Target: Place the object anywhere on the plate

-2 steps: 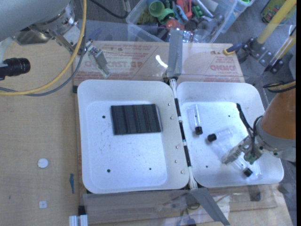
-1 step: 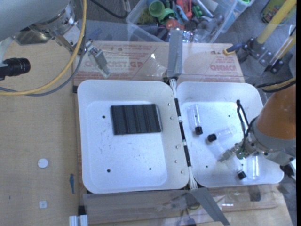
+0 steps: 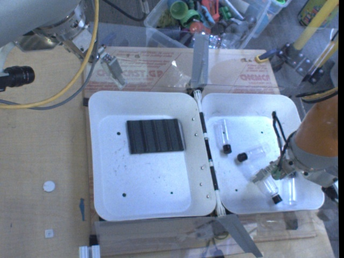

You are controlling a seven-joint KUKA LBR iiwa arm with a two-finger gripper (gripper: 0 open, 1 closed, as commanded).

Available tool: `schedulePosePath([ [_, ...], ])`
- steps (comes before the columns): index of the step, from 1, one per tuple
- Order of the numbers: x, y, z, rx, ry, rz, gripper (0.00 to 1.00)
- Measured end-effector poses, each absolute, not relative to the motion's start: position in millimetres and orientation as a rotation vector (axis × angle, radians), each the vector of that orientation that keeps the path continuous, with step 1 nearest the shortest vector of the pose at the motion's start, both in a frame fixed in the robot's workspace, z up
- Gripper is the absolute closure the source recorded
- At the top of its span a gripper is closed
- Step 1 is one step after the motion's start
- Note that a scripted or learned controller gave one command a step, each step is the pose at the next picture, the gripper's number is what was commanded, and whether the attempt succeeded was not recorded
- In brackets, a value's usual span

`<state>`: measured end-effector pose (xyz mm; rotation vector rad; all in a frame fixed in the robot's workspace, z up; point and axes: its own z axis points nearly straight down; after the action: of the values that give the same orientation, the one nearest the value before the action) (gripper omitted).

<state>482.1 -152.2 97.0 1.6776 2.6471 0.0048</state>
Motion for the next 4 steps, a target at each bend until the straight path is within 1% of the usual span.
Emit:
schedulePosePath([
  [1,481.9,-112,88,1.289,2.857,0.002,1.0],
  [2,482.9,-111,88,0.753,3.041,0.002,1.0],
  [3,483.4,-107,88,0.349,3.112,0.0,1.0],
  [4,483.5,-98,88,-0.231,3.122,-0.003,1.0],
])
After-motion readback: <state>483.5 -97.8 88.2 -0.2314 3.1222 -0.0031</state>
